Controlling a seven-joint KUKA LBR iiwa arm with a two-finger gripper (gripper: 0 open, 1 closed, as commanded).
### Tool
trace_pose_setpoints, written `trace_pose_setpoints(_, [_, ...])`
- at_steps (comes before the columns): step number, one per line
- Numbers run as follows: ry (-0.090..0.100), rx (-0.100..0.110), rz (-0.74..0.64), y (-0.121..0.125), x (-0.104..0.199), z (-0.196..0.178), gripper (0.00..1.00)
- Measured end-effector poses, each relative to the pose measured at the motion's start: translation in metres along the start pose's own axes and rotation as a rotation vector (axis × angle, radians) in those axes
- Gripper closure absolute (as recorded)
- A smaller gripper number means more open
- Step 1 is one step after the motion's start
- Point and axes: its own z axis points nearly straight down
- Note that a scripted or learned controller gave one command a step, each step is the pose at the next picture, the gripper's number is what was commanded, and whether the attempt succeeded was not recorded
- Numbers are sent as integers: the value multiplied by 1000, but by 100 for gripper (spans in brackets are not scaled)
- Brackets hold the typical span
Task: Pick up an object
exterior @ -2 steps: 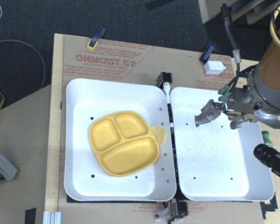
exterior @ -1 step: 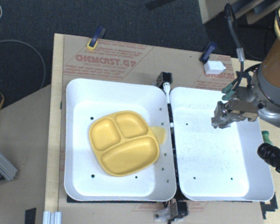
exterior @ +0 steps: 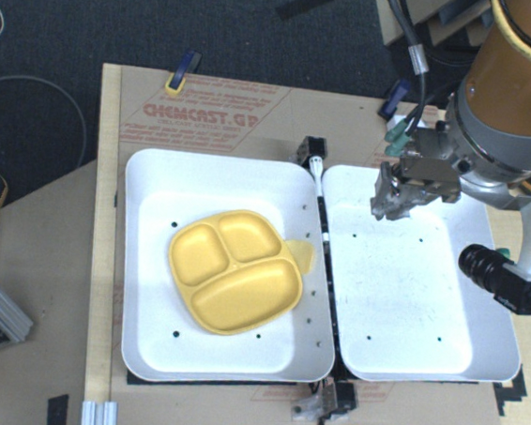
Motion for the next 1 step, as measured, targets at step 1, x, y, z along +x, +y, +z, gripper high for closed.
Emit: trace_pose_setpoints(1, [-2,3,6,0,3,-12,100])
